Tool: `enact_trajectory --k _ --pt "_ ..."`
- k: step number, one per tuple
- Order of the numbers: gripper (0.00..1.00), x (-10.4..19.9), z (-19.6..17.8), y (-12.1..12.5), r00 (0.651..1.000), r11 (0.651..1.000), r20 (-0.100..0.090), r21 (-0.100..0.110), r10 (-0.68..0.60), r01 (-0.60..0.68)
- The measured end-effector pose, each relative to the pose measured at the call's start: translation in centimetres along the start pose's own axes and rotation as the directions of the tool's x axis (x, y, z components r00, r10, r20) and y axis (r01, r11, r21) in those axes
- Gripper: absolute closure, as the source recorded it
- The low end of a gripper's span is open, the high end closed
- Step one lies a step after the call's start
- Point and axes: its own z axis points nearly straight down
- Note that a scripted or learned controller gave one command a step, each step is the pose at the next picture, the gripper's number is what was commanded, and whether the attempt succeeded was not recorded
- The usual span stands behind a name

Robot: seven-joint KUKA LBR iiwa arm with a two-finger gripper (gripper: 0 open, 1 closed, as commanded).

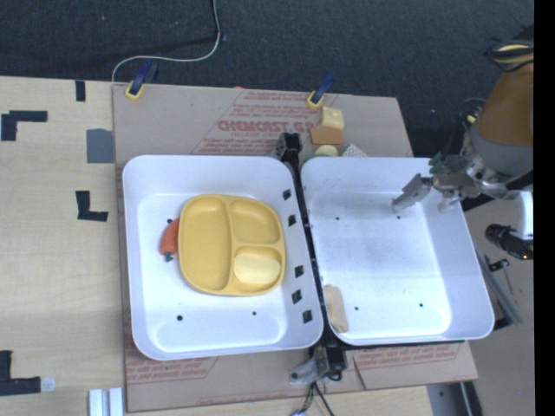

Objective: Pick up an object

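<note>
Jaws: whether apart or together could not be told on the gripper (409,196), which hung over the right bin (390,258) toward its 1 o'clock corner. Left bin (147,319) held a yellow divided plate (227,237) centrally, an orange object (168,237) touching its 9 o'clock edge.

Printed in red across the brown cardboard sheet (251,124), just behind the left white bin (139,232): a word reading roughly "CHEMCAST", with smaller red lines above it too blurred to make out. More red print along the cardboard's front edge, below that same bin, likewise too small to read.
</note>
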Motion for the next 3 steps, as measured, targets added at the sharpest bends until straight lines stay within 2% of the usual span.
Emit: enact_trajectory --k 1,2,3 --pt "0.0 6.4 10.7 3.2 1.0 1.0 -0.002 0.002 -0.005 0.005" --pt "0.0 10.0 9.5 8.6 1.0 1.0 0.0 -0.004 -0.003 0.003" --pt "0.0 8.7 11.8 6.6 1.0 1.0 0.001 0.0 0.001 -0.001"
